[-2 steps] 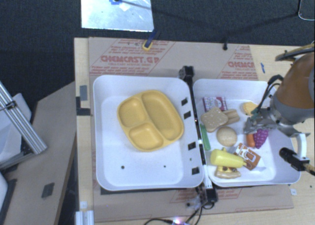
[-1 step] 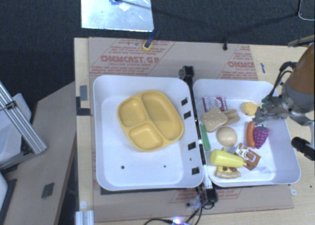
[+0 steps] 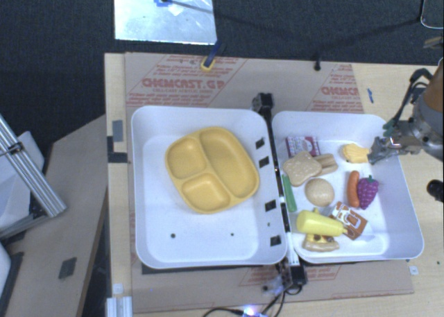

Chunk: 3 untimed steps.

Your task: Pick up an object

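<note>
1. Task items: toy food pieces lie in the right bin [image 3: 406, 191]. These include a bread slice [image 3: 301, 167], a round bun [image 3: 320, 191], a yellow banana-like piece [image 3: 318, 223], a purple grape cluster [image 3: 368, 191], an orange carrot-like piece [image 3: 354, 188] and a small yellow piece [image 3: 354, 152].
2. The left bin [image 3: 149, 170] holds a yellow divided plate [image 3: 211, 168] with three compartments.
3. Readable text: "CHEMCAST" appears in red print on the cardboard sheet [image 3: 182, 81] beneath the bins.
4. Tool: the gripper [image 3: 383, 148] hangs over the right bin's far right edge, just beside the small yellow piece. Finger opening: cannot be determined. No item is visible in its grasp.
</note>
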Tool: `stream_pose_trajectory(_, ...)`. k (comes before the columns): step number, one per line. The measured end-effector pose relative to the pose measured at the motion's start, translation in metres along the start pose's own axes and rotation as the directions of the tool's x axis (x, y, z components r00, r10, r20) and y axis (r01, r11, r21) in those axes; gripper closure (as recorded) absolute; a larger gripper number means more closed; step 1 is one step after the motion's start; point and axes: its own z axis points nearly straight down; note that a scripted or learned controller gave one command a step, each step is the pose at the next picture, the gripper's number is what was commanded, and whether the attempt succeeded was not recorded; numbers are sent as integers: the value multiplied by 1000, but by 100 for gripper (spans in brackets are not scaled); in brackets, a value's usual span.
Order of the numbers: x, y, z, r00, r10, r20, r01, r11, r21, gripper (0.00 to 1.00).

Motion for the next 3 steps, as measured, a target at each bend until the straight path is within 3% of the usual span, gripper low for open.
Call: stream_pose_trajectory(3, 147, 57, -2, 1000, -4, -3, 4, 1000, 4, 100)
